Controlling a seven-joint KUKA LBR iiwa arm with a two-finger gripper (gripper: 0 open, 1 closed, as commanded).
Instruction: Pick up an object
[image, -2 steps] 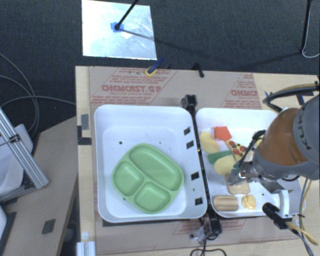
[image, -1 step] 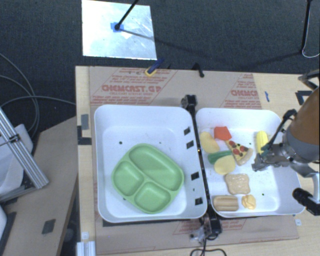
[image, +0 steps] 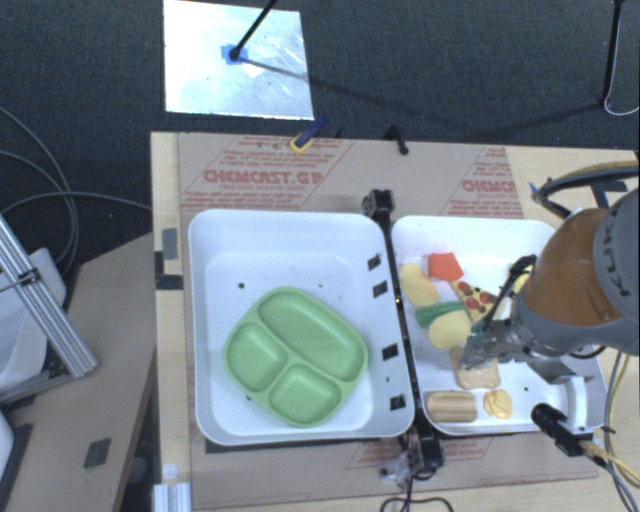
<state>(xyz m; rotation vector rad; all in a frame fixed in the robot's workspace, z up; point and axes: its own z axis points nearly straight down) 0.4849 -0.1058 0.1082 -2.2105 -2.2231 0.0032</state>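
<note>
Two white bins: in the right bin (image: 540, 235) we see smooth plastic toy foods, from the hot dog bun (image: 450, 405) up to the orange block (image: 445, 266). The gripper (image: 477, 350) sits over the toast slice (image: 478, 375); we cannot tell its jaw state. The left bin (image: 215, 240) holds a green sectioned plate (image: 294, 355).

Two white bins (image: 290, 225) sit side by side, and one green divided plate (image: 295, 355) lies in the left one. The right bin holds about seven toy food pieces (image: 450, 328) (some partly hidden by the arm).
</note>
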